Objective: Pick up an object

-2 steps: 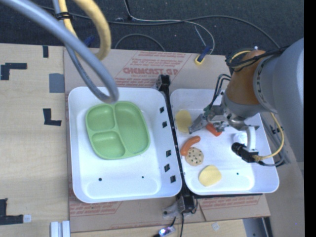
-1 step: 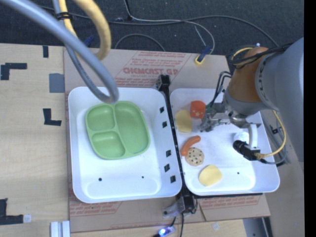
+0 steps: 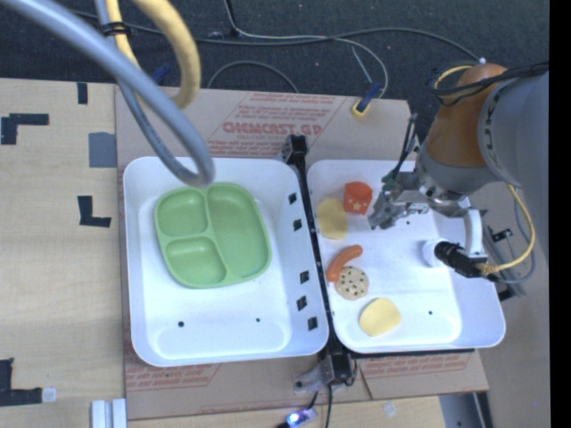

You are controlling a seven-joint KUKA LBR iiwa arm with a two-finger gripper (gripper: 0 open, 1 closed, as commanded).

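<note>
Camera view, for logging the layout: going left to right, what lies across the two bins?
Green divided plate → pale yellow piece → red block → gripper.

the arm (image 3: 522, 127) is a thick, smooth grey cylinder with a rounded orange band (image 3: 459, 123) above the wrist. below it sits a grey metal gripper (image 3: 385, 214) of small angular parts. thin yellow and black cables loop around the wrist, and a black fitting (image 3: 451, 257) sticks out from its side.
</note>
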